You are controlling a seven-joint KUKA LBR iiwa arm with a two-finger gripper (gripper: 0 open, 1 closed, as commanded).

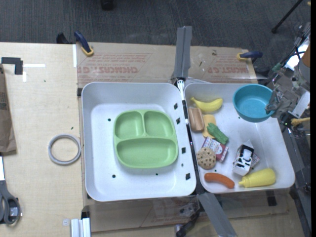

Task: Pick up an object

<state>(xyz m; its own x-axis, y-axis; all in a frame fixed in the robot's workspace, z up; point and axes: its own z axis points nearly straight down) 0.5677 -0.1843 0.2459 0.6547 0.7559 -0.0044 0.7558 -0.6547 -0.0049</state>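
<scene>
The bench (39, 98) fills the view from the left, light wood with a cardboard sheet (128, 65) under the far edge of the bins; dark carpet (148, 9) lies beyond. The left bin (94, 132) holds a green tray (145, 138) with three wells, set near its middle with bare white floor all round. The right bin (281, 147) touches it along a shared rim; its far right corner holds a blue bowl (252, 102), raised at the rim. The arm (296, 95) enters at the right and is cut off by the frame; the end effector (274, 105) sits against the bowl's right rim, but clutter there hides it, so I cannot tell whether it is spread or pinching the bowl. In the right bin: a banana (207, 103) at the far left; a hot dog (196, 119) just beside it; a green toy (217, 133); a packet (215, 148); a cookie (206, 158); a sausage (219, 180) near the front rim; a yellow bottle (257, 177); a black-and-white shoe (244, 159). The bin's middle right floor is open. On the bench left, a tape ring (64, 148); scissors (9, 206), cut off at the edge.
</scene>
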